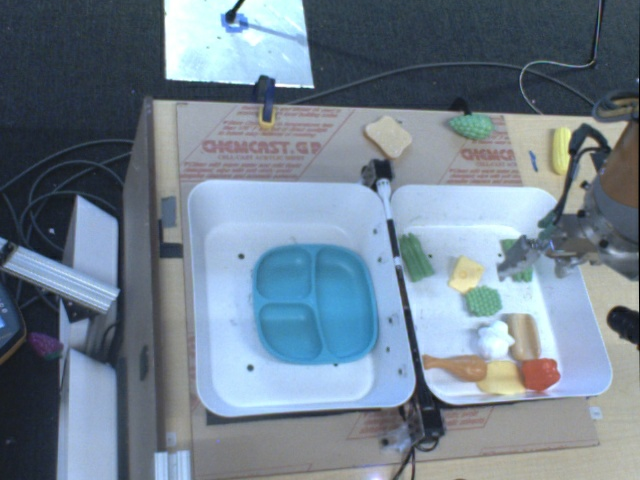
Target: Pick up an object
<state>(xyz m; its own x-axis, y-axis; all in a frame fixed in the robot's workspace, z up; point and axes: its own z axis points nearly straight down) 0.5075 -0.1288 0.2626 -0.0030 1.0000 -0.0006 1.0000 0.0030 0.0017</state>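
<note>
Toys are sitting in the right bin (575, 313): a green bundle (415, 256), a yellow wedge (466, 274), a green knobbly piece (485, 301), a drumstick (457, 366) and a red piece (540, 373). Hovering over that bin's right side is the gripper (522, 258), something green showing at its tip; I cannot tell its state. Lying in the left bin (225, 218) is a blue divided plate (314, 303).

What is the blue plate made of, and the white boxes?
The blue plate looks like smooth plastic: one even colour, molded compartments, a soft sheen. The white bins, left bin and right bin, also look like thin molded plastic, with rounded corners and glossy rims. That is a guess from looks alone.
</note>
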